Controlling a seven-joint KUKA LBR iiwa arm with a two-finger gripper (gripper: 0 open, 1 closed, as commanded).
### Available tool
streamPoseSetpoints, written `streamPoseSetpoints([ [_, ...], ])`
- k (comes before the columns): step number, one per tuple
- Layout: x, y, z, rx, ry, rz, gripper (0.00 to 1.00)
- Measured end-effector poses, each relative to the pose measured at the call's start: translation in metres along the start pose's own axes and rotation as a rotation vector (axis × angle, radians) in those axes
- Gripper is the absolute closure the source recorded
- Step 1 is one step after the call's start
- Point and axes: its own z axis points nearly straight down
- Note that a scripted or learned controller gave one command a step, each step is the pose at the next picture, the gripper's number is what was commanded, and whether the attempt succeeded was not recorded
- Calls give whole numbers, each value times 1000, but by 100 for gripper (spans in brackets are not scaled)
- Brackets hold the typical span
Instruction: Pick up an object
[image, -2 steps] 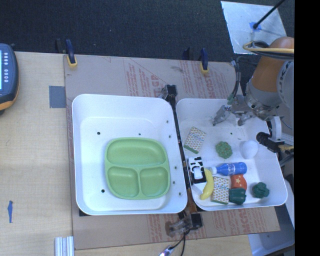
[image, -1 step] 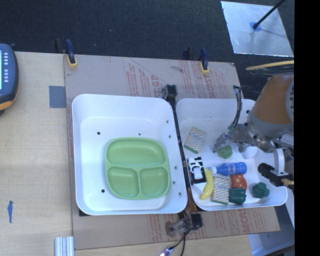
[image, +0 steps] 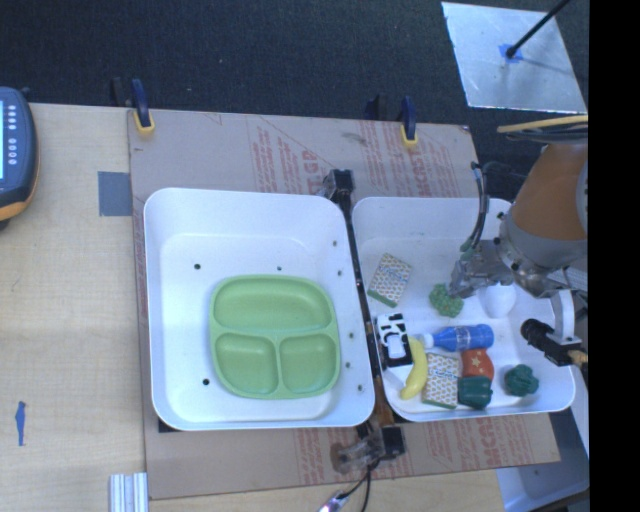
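Camera view: gripper down in the right bin, grip state can't tell, just beside a bumpy green lump. Smooth green sectioned plastic tray sits in the left bin.

The divided plate is pale green inside a white bin. The other white bin holds a blue bottle, yellow banana and green-speckled packet.
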Motion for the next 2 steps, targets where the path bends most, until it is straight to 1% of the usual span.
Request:
streamPoseSetpoints([
  [1,0,0,0,0,0,-1,0],
  [2,20,-10,24,1,1,-1,0],
])
